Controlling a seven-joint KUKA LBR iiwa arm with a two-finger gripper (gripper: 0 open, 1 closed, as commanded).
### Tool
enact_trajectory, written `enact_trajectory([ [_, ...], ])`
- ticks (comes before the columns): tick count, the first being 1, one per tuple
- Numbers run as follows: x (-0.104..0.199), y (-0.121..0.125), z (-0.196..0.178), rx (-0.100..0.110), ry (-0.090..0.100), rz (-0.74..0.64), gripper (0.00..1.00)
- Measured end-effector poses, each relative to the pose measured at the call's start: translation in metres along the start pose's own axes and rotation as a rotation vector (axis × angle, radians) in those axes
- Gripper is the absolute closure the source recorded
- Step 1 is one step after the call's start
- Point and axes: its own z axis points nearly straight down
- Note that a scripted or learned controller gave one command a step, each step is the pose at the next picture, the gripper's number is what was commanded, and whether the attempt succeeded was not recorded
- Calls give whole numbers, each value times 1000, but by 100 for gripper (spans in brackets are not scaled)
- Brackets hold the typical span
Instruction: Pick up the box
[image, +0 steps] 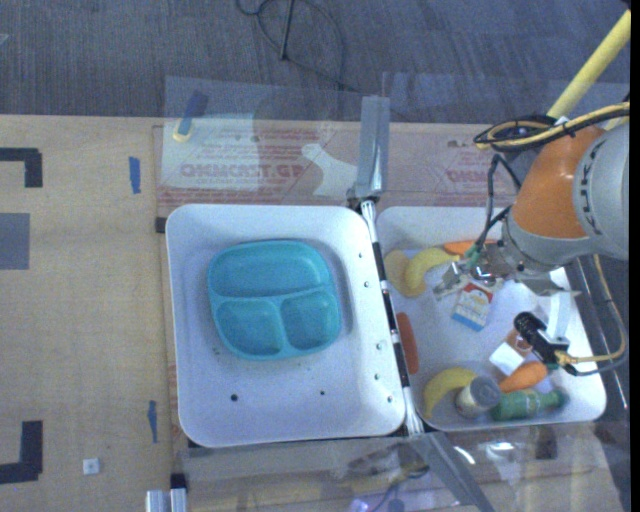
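Wooden bench (80, 330), grey carpet beyond, two white bins (190, 400), end effector (470, 270) grip state unclear.

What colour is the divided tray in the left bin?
Teal blue, the divided tray shows plainly in the camera view, lying in the left bin.

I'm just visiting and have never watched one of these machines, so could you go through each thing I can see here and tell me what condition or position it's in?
Box: lying in the right bin, not lifted.
Gripper: low over the right bin, just above the box.
Teal tray: flat in the left bin, right way up.
Carrot: lying on its side.
Green bottle: lying on its side.
Banana: lying by the divider.
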Motion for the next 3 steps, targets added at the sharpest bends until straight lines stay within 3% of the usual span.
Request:
enact_trajectory([
  [1,2,-8,-2,-9,-1,-10,0],
  [3,0,-6,-1,-4,1,-26,0],
])
